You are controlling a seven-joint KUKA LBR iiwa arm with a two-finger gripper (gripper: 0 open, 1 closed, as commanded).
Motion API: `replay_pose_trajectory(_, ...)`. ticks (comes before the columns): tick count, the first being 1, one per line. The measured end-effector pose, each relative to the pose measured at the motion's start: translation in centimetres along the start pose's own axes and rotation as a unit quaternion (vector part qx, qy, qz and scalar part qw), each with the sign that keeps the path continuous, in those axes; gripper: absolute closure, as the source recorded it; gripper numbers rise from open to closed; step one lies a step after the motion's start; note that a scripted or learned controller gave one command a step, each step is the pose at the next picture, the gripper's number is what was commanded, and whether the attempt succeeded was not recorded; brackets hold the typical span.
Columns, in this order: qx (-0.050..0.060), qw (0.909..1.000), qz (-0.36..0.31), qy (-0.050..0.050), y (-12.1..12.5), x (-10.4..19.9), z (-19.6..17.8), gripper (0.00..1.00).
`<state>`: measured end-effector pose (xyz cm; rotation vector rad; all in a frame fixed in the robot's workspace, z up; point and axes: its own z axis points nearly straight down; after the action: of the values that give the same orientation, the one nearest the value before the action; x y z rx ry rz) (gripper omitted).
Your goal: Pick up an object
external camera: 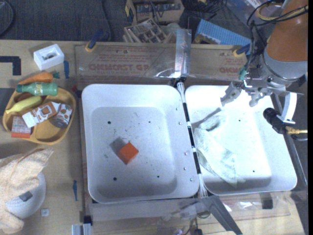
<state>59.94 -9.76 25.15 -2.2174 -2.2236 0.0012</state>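
Over right bin (pixel 286 180) | end effector (pixel 242 96) spread, holding nothing | cloth (pixel 220 155) below | orange block (pixel 128 152) left bin (pixel 98 131)

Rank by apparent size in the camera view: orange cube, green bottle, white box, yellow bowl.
1. yellow bowl
2. green bottle
3. white box and orange cube: these look about alike, so I leave them unranked.

Fixed overhead; slanted down on both bins (pixel 182 106).

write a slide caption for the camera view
KUKA arm's gripper above the right bin; orange block lies in the left bin.
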Motion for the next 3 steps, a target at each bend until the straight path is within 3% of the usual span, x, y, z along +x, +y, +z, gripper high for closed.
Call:
replay_pose_trajectory(1,-0.001,0.9974,-0.072,0.000,3.7,-2.6,12.9,0.00)
replay_pose_trajectory(2,-0.004,0.9996,-0.026,0.000,2.8,-0.1,16.4,0.00)
replay_pose_trajectory(3,-0.007,0.9997,-0.024,0.000,2.9,-0.3,15.2,1.00)
